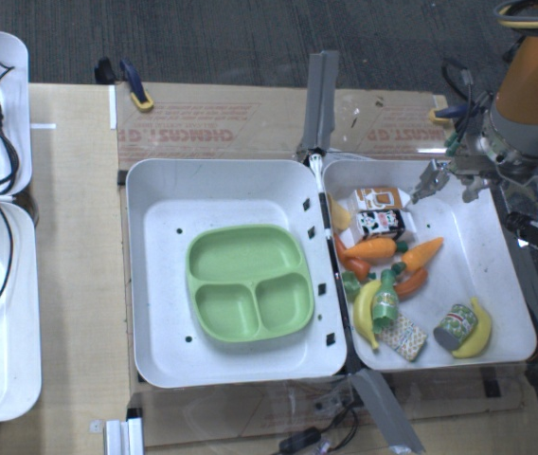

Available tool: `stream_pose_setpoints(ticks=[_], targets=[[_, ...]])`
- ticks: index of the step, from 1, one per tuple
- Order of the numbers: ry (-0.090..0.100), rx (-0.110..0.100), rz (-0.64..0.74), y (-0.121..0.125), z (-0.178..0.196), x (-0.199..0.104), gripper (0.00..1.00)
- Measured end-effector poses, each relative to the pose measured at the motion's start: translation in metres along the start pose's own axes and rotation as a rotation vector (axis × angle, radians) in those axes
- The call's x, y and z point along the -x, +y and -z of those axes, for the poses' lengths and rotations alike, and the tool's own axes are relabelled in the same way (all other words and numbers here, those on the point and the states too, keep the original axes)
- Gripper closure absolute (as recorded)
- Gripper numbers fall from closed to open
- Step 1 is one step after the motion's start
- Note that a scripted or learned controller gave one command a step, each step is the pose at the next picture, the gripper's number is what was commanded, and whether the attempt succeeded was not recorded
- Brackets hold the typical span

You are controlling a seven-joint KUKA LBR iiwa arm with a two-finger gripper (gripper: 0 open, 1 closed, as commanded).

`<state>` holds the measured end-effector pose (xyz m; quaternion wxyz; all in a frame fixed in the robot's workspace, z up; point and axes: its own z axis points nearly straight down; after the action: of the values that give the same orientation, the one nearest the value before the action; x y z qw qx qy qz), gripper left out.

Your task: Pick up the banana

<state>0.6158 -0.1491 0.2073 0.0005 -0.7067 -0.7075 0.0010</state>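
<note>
Camera view looks down on two white bins, and we find the task's fruit in the right bin (506, 254), toward the lower right of the frame. We count two yellow candidates: one banana (366, 313) lies along the bin's left wall, wedged beside a small green bottle (386, 300) and a patterned packet (403, 336); a second banana (477, 332) curls around a small green can (454, 326) near the lower right corner. Carrots (375, 249) and two small cartons (381, 212) crowd the upper left of that bin. We judge the clutter was simply dumped there, so nothing is arranged for easy access.

The left bin (151, 254) holds a green divided tray (248, 282), likely a drop-off place.

The gripper (449, 180) hovers over the right bin's upper edge, well apart from both bananas, with nothing between its fingers; we cannot tell whether they stand apart or together. We judge the pick has not begun.
</note>
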Motion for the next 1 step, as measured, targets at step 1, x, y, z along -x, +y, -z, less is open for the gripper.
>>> stream_pose_setpoints(ticks=[1], targets=[[0.000,0.000,0.077,-0.0668,0.0132,-0.0105,0.00]])
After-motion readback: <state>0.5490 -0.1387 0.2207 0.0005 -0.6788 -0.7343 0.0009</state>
